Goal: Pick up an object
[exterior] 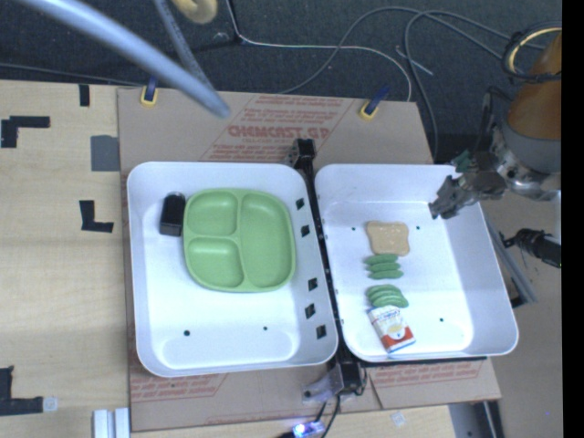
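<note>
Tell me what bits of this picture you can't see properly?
- Gripper: too small and dark to tell open from shut.
- Carton: label print too small to read.
- Black block beside the green plate: too dark to identify.
- Arm: cut off by the right edge.

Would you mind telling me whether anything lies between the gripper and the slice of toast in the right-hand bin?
Nothing visible does. The gripper hangs by the upper right rim of the right bin, and only bare white bin floor separates it from the toast. The green pieces and the small carton lie beyond the toast, nearer the camera.
</note>
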`<state>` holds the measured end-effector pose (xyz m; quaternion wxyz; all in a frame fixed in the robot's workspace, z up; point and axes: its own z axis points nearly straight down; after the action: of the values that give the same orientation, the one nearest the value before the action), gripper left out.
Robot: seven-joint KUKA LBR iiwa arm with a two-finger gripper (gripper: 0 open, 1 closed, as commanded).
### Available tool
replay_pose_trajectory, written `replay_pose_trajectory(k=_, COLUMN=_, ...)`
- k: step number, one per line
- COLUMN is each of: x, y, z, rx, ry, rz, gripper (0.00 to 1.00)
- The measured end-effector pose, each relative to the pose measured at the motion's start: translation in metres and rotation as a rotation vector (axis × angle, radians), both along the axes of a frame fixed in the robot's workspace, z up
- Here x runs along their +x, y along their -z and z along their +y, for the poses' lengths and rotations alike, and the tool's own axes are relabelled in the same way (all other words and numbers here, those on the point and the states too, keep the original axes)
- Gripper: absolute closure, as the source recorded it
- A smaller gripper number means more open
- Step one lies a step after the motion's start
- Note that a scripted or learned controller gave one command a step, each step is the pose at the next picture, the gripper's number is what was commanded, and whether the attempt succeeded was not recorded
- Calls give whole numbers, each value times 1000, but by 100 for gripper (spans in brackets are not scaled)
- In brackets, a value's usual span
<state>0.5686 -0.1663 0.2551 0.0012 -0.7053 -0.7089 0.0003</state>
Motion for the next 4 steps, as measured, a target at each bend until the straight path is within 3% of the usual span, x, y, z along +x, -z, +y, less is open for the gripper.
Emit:
replay_pose_trajectory(k=3, x=-14, y=-6, z=163, rx=-1, ry=-1, rz=0, gripper=100)
replay_pose_trajectory(k=4, x=-19, y=16, z=219, rx=-1, ry=-1, rz=2, gripper=100)
